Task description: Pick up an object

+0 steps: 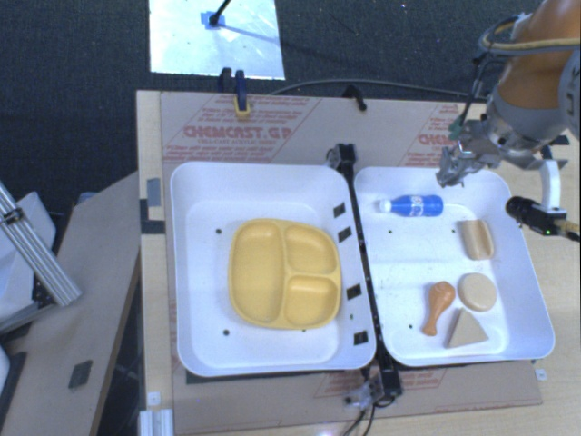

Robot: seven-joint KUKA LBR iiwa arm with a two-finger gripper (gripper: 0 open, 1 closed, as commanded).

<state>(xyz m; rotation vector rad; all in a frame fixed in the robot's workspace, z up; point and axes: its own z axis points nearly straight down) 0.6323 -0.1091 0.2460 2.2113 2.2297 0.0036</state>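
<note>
Reaching in from the right, the grey and orange arm [536, 53] hangs its claw [454, 173] over the right white bin's [517, 334] back edge, above the small blue and white plastic bottle [413, 206]; I cannot tell how wide the claw is.

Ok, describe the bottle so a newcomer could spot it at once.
Look in the right-hand white bin, at its far end. The bottle lies on its side there, just below the gripper. It is the bin's one blue and white item; its neighbours are tan or orange food shapes.
</note>
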